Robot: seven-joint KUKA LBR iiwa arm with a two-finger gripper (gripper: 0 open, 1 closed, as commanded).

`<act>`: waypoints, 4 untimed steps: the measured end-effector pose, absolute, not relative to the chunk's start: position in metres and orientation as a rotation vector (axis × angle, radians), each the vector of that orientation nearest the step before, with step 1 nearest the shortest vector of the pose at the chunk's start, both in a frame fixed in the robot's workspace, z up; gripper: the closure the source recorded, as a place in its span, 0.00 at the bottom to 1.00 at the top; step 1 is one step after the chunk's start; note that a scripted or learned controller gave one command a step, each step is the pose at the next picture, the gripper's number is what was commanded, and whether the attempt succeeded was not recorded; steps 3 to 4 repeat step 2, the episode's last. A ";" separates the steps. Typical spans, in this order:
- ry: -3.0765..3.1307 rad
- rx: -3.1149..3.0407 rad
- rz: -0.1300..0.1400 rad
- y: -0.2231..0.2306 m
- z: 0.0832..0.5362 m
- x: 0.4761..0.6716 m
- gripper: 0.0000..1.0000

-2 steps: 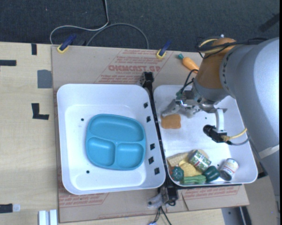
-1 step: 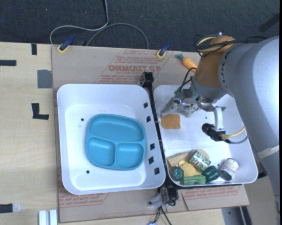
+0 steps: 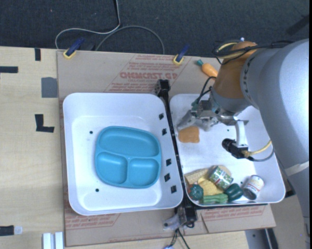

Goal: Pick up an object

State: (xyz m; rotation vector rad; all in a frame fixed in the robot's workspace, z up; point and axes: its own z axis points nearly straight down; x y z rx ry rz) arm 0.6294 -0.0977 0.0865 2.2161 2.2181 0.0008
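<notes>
My gripper (image 3: 198,123) hangs over the back left part of the right bin (image 3: 265,165), its jaws spread apart. A tan, bread-like piece (image 3: 189,134) lies on the bin floor just in front of it and slightly left, close to the left fingertip (image 3: 181,124). Nothing sits between the fingers. Several small items are heaped at the bin's front edge: a green can (image 3: 219,178), a yellow piece (image 3: 209,189), two dark green pieces (image 3: 197,192) (image 3: 233,193), and a small white can (image 3: 254,185).
The left bin (image 3: 78,113) holds a blue divided plate (image 3: 128,156). A black divider (image 3: 168,139) runs between the bins. An orange carrot-like toy (image 3: 209,69) lies on the cardboard behind the right bin. The arm's big grey body (image 3: 285,97) covers the bin's right side.
</notes>
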 end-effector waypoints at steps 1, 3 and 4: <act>2.217 2.216 0.002 -0.095 0.087 0.622 0.00; 2.218 2.215 0.003 -0.096 0.087 0.618 0.00; 2.218 2.215 0.003 -0.096 0.087 0.618 0.00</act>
